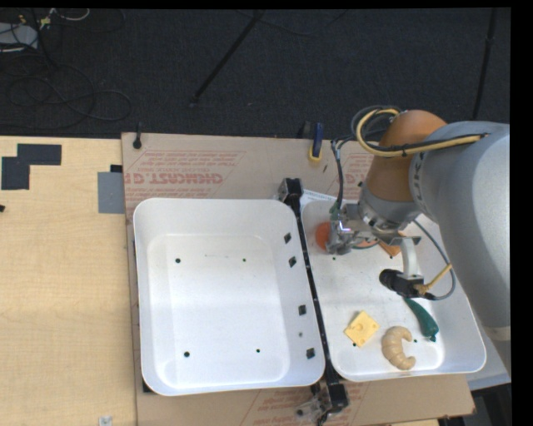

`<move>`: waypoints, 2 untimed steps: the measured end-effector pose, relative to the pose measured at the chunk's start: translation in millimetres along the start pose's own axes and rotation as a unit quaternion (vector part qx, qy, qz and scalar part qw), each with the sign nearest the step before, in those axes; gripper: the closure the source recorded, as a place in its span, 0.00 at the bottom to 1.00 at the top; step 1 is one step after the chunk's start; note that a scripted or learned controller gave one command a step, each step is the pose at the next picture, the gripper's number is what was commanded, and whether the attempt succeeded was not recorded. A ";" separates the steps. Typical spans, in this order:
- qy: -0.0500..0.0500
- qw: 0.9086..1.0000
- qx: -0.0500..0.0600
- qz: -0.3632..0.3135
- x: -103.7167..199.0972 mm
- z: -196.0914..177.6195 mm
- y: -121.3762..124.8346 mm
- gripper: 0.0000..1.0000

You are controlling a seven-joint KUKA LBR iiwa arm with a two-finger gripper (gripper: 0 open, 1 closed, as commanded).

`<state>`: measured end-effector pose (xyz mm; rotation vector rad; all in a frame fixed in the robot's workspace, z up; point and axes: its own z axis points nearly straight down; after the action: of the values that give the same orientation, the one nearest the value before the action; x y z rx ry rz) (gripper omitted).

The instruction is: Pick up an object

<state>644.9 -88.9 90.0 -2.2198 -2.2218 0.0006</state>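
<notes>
One orange thing (321,236) sat just beside the claw (337,240), seemingly its target; we couldn't tell whether the claw gripped it.

Right bin (354,287) holds block (361,329) left of croissant (399,347).

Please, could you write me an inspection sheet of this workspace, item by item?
Surface: left bin and right bin, both white, on a printed cardboard sheet.
Job's things: in the right bin, a yellow wedge, a tan croissant-shaped piece, a green item and an orange item beside the hand.
Clutter: nothing seen.
Grippers: hand low over the right bin's far end.
Cables: loose cables on the dark floor behind.
Surroundings: wooden bench top at left; blue clamp on the cardboard's far edge.
</notes>
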 end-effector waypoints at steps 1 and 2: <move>0.000 1.000 0.000 0.000 -5.6 1.4 -0.5 1.00; 0.000 1.000 0.003 0.002 -1.0 3.1 -28.8 1.00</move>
<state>616.1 -89.9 86.9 -2.2203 -2.2152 0.0060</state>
